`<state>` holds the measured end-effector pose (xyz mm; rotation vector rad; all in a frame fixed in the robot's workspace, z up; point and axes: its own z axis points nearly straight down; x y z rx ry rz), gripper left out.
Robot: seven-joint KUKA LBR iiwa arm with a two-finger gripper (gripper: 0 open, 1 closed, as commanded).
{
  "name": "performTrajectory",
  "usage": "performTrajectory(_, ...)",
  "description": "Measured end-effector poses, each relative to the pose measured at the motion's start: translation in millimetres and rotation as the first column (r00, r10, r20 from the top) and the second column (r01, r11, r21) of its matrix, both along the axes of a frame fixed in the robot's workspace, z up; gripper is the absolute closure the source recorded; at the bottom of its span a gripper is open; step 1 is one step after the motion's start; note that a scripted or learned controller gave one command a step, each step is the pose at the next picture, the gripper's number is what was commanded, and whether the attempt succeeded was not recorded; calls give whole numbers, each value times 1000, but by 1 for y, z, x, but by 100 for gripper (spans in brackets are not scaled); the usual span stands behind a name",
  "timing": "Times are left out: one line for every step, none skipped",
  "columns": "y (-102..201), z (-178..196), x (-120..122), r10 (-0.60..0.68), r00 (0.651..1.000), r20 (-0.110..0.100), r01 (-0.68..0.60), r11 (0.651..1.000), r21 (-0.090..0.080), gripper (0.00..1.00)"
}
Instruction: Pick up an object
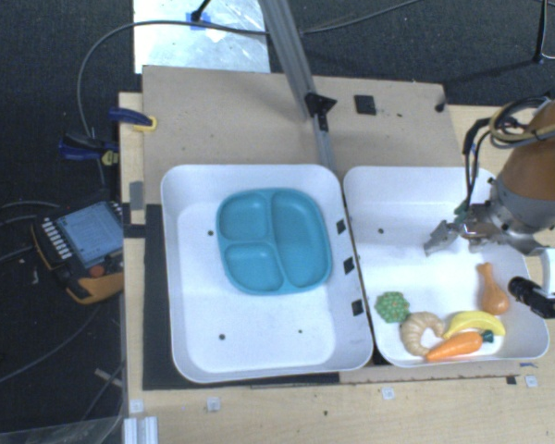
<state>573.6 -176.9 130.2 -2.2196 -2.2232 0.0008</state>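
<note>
Smooth plastic carrot [455, 345], banana [475, 322] and lumpy broccoli [391, 305] touch.

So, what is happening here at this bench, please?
A robot arm reaches in over the right bin, and its hand hangs above the bare middle of the bin. The food toys lie in the near corner: broccoli, croissant, carrot, banana and a drumstick. Nothing is picked up yet. The left bin holds a blue divided plate.
</note>
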Motion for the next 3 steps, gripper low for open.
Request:
performTrajectory(0, -45, 1, -1, 1000, 3, 1, 1000, -1, 0)
performTrajectory(0, -31, 4, -1, 1000, 12, 1, 1000, -2, 100)
performTrajectory(2, 32, 8, 3, 1000, 6, -3, 1000, -1, 100)
